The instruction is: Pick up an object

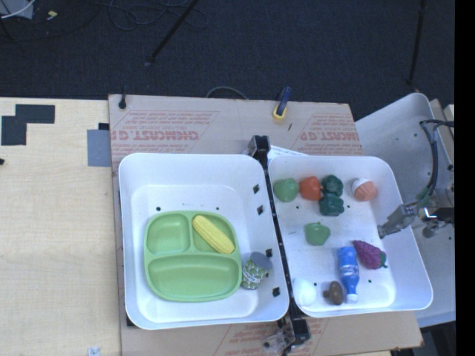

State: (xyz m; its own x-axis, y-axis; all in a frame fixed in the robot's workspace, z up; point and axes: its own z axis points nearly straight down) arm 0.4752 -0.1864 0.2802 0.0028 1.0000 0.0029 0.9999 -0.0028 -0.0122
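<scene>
The right bin (404, 288) holds several toy foods. A green round piece (285, 190), a red-orange piece (309, 188), a dark green piece (332, 196) and a peach-and-white piece (364, 190) line its far side. A green pepper (317, 233) lies mid-bin. Nearer the front are a purple eggplant (369, 254), a blue bottle (347, 271), a brown piece (335, 294) and a white ball (305, 293). My gripper (395, 225) hangs over the bin's right rim, to the right of the eggplant and apart from every object.
The left bin (133, 199) holds a green divided plate (185, 277) with a yellow corn cob (214, 233) on it, and a small grey-green object (254, 271) beside the plate. A black divider (269, 221) runs between the bins. Cardboard (185, 128) lies under both.
</scene>
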